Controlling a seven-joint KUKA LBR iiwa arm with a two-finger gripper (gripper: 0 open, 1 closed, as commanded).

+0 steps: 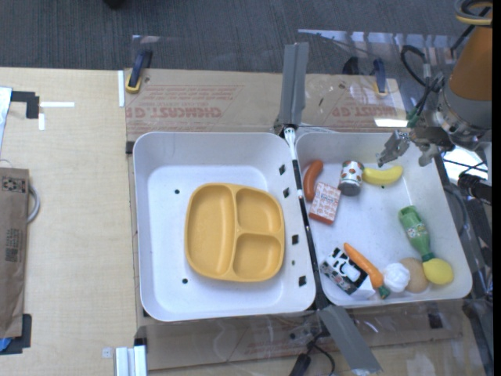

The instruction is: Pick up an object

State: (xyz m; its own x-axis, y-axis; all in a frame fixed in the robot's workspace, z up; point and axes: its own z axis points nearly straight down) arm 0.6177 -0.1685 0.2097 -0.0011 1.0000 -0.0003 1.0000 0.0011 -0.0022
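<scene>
Nearest the camera in the right bin (458,284) lies a cluster along the near wall: a black-and-white packet (342,270), a toy carrot (364,265) lying across it, a white ball (396,276), a tan egg-like thing (416,277) and a lemon (438,271), all touching or just beside one another. Further in, a green bottle (414,229) lies on its side by the right wall. Towards the middle sits a small red-and-white box (325,203), with a red sausage (312,178) just left of it against the divider. In the left bin (156,233) a yellow divided plate (234,231) rests flat, nothing on it.

At the far end of the right bin a small can (351,177) stands just left of a banana (383,175). The gripper (405,152) hangs directly above and slightly beyond the banana's right end, with fingers that appear spread and nothing between them.

My judgement is that the approach is in hand and no grasp is made. The banana seems the likely target; the next move calls for a descent that straddles its narrow width while staying clear of the can and the far wall.

The fingertips are small and blurred against the bin wall, so their gap is hard to gauge. The arm (476,69) is cut off at the right edge, and the can's label is unreadable.
</scene>
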